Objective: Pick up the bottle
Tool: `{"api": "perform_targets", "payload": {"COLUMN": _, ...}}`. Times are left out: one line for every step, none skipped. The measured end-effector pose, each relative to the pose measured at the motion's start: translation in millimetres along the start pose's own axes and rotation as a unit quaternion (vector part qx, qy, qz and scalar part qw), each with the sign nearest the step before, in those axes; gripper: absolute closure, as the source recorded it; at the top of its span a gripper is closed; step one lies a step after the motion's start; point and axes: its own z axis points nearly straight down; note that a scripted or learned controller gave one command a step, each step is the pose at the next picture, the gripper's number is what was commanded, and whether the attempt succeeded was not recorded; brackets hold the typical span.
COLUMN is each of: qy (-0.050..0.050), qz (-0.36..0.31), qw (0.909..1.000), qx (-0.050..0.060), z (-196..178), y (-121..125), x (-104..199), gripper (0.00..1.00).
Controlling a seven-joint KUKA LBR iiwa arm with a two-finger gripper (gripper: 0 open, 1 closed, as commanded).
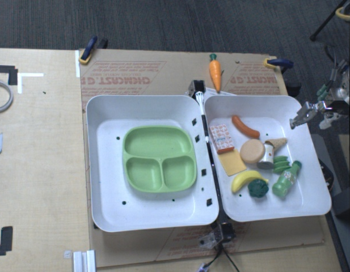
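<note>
The bottle (286,181) is pale green and translucent with a green cap. It lies tilted in the right bin (311,205), near that bin's right wall, between a broccoli (258,188) and a green vegetable (281,164). My gripper (303,116) hangs over the bin's upper right rim, well above and slightly right of the bottle in the view. Nothing is seen held in it. The arm behind it is partly cut off at the frame's right edge.
The right bin also holds a banana (247,180), cheese slice (231,162), round bun (252,151), cone (277,144), grey can (266,158), sausage (245,127) and a red-patterned box (222,137). A green divided plate (160,159) lies in the left bin (101,152). A carrot (214,72) rests on the cardboard behind.
</note>
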Motion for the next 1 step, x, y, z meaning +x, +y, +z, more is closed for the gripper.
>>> {"api": "perform_targets", "payload": {"qy": -0.001, "qz": -0.001, "qw": 1.0, "qx": -0.001, "z": -9.6, "y": 0.5, "x": -0.3, "gripper": 1.0}}
